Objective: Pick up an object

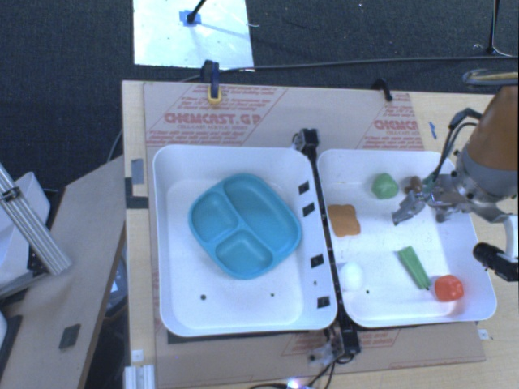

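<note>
two white bins sit side by side on the bench, and closest to the front edge of the right bin lies a red-orange ball, near the bin's front right corner. just beside it, toward the middle, a green stick-like piece lies at a slant, close to the ball but not clearly touching it. at the front left of the same bin, against the divider, is a small white round thing, hard to make out against the white floor.

further back, an orange flat piece with wavy edges rests near the divider, and a green rounded lump sits toward the back of the bin, well apart from the ball.

the arm comes in from the right, its orange band above the wrist. the gripper hangs over the middle of the right bin, just to the right of the green lump and between it and the green stick. whether its tips are apart or together cannot be told from this angle, and nothing is seen between them. a small brownish thing sits beside the gripper body; what it is cannot be told.

the left bin holds a blue divided plate with three sections, lying flat near its middle.
</note>
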